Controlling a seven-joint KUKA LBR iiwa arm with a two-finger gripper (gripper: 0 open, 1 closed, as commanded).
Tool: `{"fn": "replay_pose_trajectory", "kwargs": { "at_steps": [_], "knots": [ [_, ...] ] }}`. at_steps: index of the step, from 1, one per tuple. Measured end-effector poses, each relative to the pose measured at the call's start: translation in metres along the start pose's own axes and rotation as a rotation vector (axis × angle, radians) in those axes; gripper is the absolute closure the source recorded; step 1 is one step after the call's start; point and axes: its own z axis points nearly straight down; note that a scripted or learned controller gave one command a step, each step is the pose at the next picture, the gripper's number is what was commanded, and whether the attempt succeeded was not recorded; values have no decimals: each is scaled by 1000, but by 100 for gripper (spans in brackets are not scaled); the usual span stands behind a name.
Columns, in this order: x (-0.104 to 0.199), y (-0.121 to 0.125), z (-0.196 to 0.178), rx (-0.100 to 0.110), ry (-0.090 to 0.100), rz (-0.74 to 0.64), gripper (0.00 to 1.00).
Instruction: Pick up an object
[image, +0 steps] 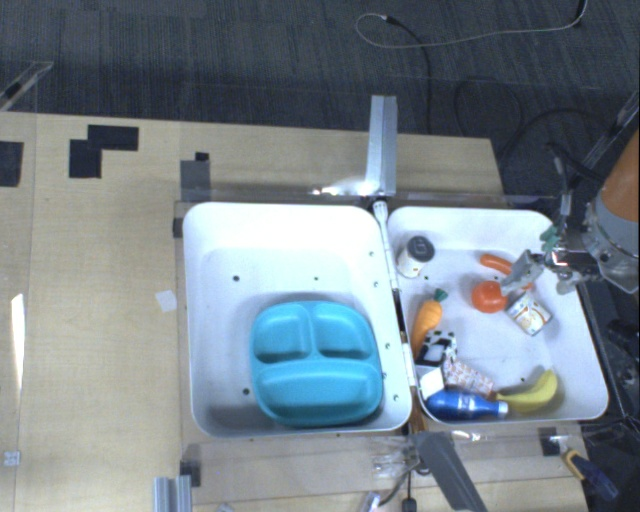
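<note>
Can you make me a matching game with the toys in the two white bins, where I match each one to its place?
Things:
1. blue divided plate
2. banana
3. carrot
4. blue bottle

Places:
A. right bin, near corner on the arm's side
B. right bin, beside the wall between the bins
C. left bin
D. right bin, lying along the near wall

Pairs: 1-C, 2-A, 3-B, 4-D

You have open floor in the right bin's (470, 225) middle; the carrot (427, 318), blue bottle (461, 405) and banana (532, 391) crowd its near and left edges.
</note>
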Motion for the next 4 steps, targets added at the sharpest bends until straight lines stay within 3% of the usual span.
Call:
{"fn": "replay_pose_trajectory", "kwargs": {
  "at_steps": [1, 2, 3, 4],
  "knots": [
    [8, -46, 118, 2, 1, -56, 0],
    [-32, 21, 152, -8, -1, 36, 0],
    [-16, 82, 153, -7, 0, 93, 0],
    [-35, 122, 155, 84, 28, 62, 0]
  ]
}}
